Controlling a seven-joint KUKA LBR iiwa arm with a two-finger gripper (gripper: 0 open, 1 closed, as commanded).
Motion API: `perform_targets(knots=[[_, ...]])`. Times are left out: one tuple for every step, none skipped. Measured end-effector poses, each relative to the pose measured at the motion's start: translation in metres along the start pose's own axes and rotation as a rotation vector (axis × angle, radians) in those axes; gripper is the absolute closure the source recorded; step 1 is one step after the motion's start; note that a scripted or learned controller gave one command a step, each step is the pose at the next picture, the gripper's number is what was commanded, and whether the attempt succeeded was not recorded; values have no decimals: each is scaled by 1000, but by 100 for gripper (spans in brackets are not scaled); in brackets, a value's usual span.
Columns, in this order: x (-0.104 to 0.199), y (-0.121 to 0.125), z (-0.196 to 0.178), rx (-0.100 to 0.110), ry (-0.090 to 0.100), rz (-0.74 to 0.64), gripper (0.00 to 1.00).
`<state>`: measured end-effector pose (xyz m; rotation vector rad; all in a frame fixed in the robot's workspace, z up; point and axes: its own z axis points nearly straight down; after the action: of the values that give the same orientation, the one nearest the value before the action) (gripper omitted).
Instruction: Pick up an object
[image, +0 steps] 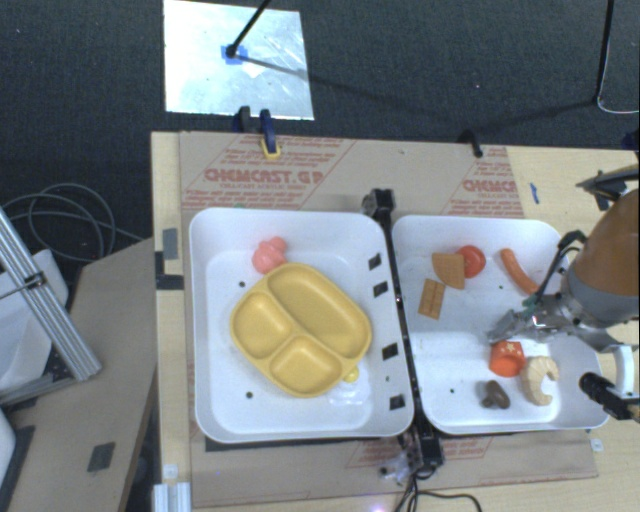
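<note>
Over the right bin the gripper hangs low, its fingers too blurred to read; whether anything sits between them is unclear. Just below it lies an orange-red toy, a pale croissant touching that toy's right side.

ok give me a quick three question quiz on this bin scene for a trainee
1. True or false: the yellow divided plate lies in the left bin.
2. Which item lies closest to the gripper? A. pink toy B. orange-red toy C. sausage
3. Fill in: the brown lump sits just left of the pale ____ in the right bin.

Key: 1 true; 2 B; 3 croissant
</note>
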<state>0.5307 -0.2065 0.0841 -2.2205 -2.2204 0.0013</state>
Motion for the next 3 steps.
perform_targets(knots=[[1, 58, -2, -9, -3, -7, 0], [2, 122, 4, 52, 15, -19, 0], [-2, -1, -153, -5, -2, 4, 0]])
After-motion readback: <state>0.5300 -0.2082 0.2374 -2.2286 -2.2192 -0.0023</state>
